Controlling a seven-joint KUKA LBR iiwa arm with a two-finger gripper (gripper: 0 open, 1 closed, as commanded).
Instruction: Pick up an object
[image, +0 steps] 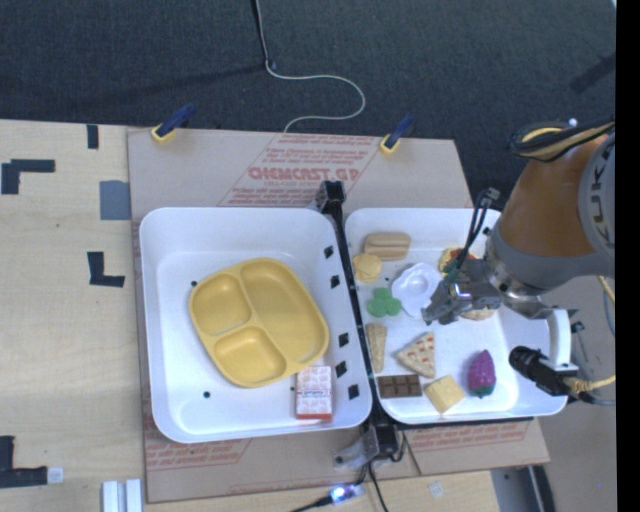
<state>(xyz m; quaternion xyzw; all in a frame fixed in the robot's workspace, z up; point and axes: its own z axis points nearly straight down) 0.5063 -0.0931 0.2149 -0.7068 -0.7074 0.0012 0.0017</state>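
Object: toy foods crowd the right bin (520, 405), within the arm's reach.
Tool (440, 308): low over the pizza slice (419, 353); finger state indiscernible.

Both bins (165, 300) are white. The divided plate (258, 320) is yellow. The small carton (314, 391) is red and white. The pizza slice (418, 354) is tan with red dots, the clover (383, 303) green, the berry (482, 371) purple, the bar (400, 385) dark brown, the cube (444, 394) pale yellow, the bun (386, 244) tan. The arm (555, 215) is orange above grey.
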